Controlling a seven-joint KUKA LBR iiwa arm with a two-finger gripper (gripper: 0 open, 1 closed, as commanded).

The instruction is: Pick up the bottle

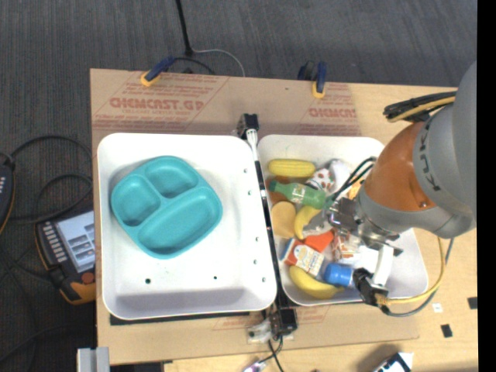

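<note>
The bottle point(300, 194) is green and lies on its side in the upper part of the right bin point(411, 273), among other items. My gripper point(335, 217) hangs low over that bin's middle, just right of and below the bottle's right end, very close to it. Whether it touches the bottle I cannot tell. The grey arm with its orange band point(391, 184) reaches in from the right and hides the bin's right part.
Packed around the bottle are a yellow item point(291, 167), an orange piece point(284, 217), a red carton point(308, 256), a blue cup point(338, 274) and a banana point(310, 284). The left bin point(124, 285) holds a teal divided plate point(166, 205).
</note>
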